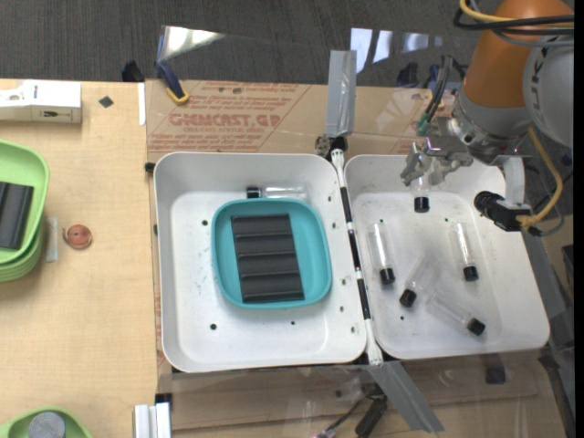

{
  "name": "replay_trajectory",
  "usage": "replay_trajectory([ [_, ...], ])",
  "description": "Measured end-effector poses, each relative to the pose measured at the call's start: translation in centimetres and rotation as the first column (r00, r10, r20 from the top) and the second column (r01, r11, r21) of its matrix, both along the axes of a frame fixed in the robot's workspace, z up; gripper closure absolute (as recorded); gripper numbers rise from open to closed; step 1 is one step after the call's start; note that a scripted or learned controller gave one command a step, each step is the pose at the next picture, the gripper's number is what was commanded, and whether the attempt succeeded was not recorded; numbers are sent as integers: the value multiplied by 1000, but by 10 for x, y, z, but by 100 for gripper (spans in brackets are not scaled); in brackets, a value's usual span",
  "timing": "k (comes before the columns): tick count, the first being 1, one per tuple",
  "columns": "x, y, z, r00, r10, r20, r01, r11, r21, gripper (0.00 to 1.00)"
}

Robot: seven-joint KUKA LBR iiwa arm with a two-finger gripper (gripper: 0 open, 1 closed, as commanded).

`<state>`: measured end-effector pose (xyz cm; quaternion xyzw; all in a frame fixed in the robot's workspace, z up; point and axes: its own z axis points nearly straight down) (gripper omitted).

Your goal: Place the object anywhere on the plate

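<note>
Clear tubes [380, 253] with black caps are lying loose in the right bin [520, 327] below the gripper [422, 182], which is perhaps pinching one upright tube, while the teal plate [222, 245] is sitting far to its left.

**Cut off, blurred or too small to read**

The hand [422, 182] is hanging over the far end of the right bin [511, 331], too small and too cluttered with cables for its fingers to be made out. A small dark piece [421, 204] is sitting just below the hand; whether the two are touching is unclear. Above the hand, the orange band [520, 39] is running off the top edge. Far to the hand's left, a green tray [27, 176] is being cropped by the left edge, and a round green lid [46, 424] by the bottom corner. The clear tubes [378, 245] nearer the viewer than the hand are blurring into the white floor.
</note>
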<state>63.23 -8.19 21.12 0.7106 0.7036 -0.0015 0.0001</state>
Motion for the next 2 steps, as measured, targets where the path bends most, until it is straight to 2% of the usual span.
replay_trajectory([
  [1,-33,66,-21,992,129,-2,-129,992,2,100],
  [2,-33,65,-21,992,128,-1,-128,992,2,0],
])
